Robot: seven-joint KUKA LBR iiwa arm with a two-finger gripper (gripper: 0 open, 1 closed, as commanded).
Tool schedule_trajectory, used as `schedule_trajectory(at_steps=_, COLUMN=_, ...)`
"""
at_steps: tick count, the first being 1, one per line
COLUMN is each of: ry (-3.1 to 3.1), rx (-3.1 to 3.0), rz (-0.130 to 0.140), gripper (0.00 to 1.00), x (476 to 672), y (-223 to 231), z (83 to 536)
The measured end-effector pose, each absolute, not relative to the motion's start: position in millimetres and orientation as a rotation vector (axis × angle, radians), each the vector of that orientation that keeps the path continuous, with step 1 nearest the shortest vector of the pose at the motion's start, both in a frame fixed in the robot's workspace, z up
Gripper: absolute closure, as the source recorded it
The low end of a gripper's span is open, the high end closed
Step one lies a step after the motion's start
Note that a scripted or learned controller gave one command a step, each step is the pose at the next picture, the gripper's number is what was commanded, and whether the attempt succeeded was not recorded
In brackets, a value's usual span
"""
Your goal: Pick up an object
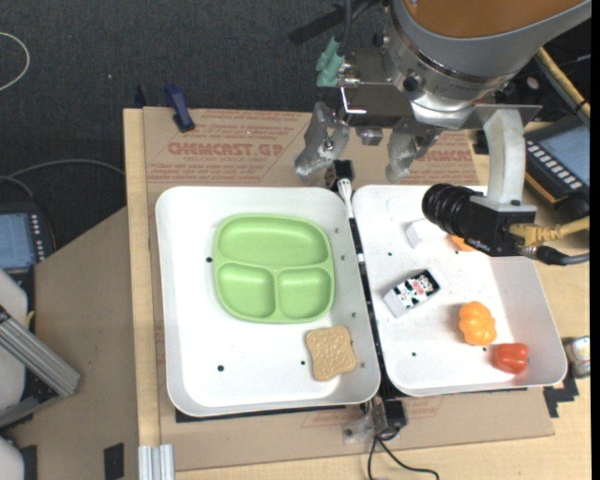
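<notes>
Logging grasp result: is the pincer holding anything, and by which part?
Nothing held. The pincer hangs open, with nothing between its fingers.

Left bin white: plate pale green, toast tan, speckled. Right bin white: box black-white patterned, pepper orange, block red.

From my end the arm runs off the top edge of the view. In the right bin, an orange scrap sits mostly tucked behind the robot's own hardware, so I can't tell what it is. The little white bit nearby is too small to call, and the print on the small box is unreadable.
</notes>
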State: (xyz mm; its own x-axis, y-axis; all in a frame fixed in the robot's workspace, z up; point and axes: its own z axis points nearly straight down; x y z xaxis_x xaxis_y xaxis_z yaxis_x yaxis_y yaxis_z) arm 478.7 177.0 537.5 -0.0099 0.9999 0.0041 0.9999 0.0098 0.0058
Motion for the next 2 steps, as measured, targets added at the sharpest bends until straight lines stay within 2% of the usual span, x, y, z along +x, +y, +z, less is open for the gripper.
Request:
schedule_trajectory(at_steps=1, ry=2.224, rx=2.215, rz=0.006, gripper=1.00, x=479.6, y=172.8, z=546.1)
schedule_trajectory(at_steps=2, ry=2.232, rx=2.217, rz=-0.010, gripper=1.00, x=478.1, y=227.8, z=500.6)
